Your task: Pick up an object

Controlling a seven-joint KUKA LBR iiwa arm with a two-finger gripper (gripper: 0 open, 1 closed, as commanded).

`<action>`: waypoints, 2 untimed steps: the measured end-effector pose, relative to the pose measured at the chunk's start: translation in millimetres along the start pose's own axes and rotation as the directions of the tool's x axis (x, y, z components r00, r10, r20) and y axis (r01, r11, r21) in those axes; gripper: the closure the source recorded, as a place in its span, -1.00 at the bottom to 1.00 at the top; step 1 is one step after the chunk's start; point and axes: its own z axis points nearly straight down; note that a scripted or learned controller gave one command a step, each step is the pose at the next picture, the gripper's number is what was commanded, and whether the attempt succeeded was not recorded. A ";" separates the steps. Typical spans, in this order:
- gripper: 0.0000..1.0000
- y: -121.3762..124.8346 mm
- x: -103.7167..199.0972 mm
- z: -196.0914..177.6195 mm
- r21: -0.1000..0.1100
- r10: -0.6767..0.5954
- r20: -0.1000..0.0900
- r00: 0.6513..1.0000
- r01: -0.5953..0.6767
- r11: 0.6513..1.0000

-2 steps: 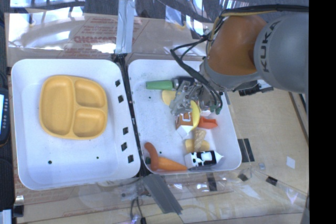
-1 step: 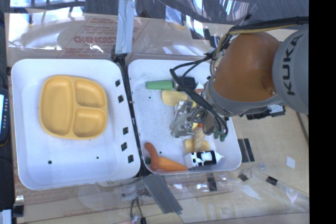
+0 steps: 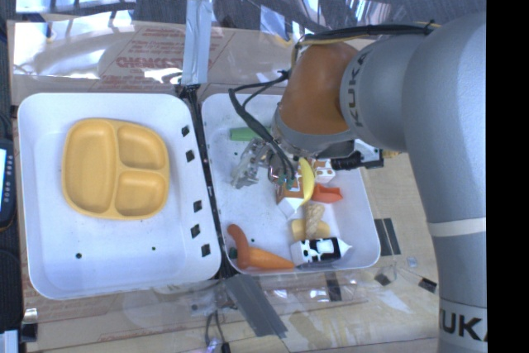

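Observation:
My gripper point(image 3: 248, 165) hangs low over the left half of the right bin point(image 3: 216, 202), under the arm's orange band point(image 3: 318, 91). It sits above bare bin floor, just left of a yellow banana point(image 3: 307, 178) and a small box point(image 3: 291, 195). I see nothing held in it. A green piece point(image 3: 242, 134) lies just behind it. Toward the front of the bin lie a brown sausage point(image 3: 237, 236), an orange carrot point(image 3: 266, 259), a black-and-white cow-patterned item point(image 3: 319, 250), a tan bread piece point(image 3: 315, 217) and a red-orange piece point(image 3: 329, 194).
The left bin point(image 3: 41, 260) holds a yellow divided plate point(image 3: 116, 168). A black divider strip point(image 3: 202, 178) runs between the bins. The arm's grey body point(image 3: 438, 136) covers the right bin's back right corner. Clear plastic and tape lie behind the bins.

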 end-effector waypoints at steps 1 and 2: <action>1.00 -66.2 25.2 -60.9 0.002 -0.044 0.007 0.999 0.044 0.999; 1.00 4.0 -24.4 -61.3 -0.001 0.199 0.003 0.980 -0.199 0.980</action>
